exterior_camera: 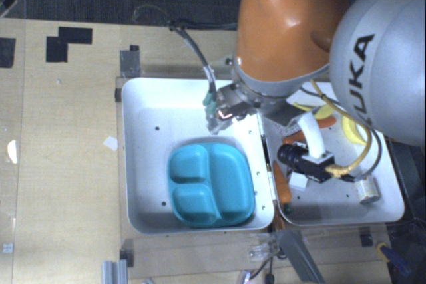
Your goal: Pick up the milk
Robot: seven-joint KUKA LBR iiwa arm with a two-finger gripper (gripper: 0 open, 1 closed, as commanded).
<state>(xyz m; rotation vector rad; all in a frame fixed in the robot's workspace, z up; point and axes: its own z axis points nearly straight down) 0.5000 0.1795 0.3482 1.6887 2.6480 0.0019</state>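
The arm's orange band and grey wrist cover the top of the right bin (393, 209). My gripper (298, 143) reaches down into the left part of that bin, mostly hidden under the wrist. I cannot pick out a milk carton with certainty; the arm covers much of the bin's contents. Around the gripper lie a long orange piece (283, 188) against the bin's left wall, a yellow banana-like thing (353, 131) and a small pale cylinder (368, 191) at the right.
The left bin (143, 143) holds a blue compartment tray (212, 184) in its front half. A grey cable (193, 50) runs over the left bin's back edge. Black markers (66, 42) lie on the bench at the far left.
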